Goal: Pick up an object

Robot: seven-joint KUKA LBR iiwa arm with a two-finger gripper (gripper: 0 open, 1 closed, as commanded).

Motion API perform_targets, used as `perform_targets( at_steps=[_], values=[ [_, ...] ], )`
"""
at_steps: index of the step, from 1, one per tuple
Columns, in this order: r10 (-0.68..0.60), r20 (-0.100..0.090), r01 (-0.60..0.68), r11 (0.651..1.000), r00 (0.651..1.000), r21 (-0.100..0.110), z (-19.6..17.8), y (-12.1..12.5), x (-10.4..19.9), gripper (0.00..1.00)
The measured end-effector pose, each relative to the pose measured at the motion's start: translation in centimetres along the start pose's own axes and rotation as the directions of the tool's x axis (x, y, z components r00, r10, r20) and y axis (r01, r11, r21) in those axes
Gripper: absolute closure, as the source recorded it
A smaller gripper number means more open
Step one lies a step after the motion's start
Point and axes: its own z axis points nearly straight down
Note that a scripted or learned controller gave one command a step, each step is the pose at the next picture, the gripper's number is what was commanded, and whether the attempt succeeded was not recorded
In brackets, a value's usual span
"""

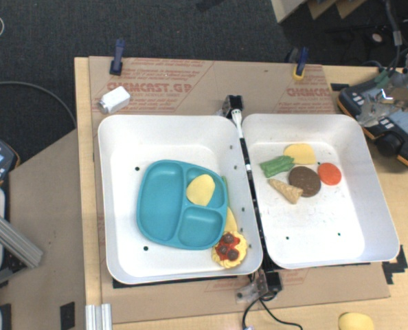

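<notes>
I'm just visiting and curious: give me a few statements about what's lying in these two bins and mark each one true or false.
1. A teal divided tray lies in the left bin. True.
2. A yellow piece sits in one tray compartment. True.
3. The green piece lies in the left bin. False: it lies in the right bin.
4. The brown round piece lies beside an orange-red round piece. True.
5. The pizza slice rests in the tray's middle. False: it lies by the tray's lower right edge.

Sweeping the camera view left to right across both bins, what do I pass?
Blue tray → yellow piece on the tray → pizza slice → green piece → brown disc → orange disc.
</notes>
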Motion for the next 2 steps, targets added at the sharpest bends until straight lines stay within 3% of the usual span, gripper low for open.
perform_targets(
  at_steps=[1, 2],
  values=[
    [0.002, 0.003, -0.002, 1.000, 1.000, -0.004, 0.3, 3.5, -0.1, 1.00],
    [0.007, 0.000, -0.007, 1.000, 1.000, 0.001, -3.8, -2.2, -0.2, 1.00]
  ],
)
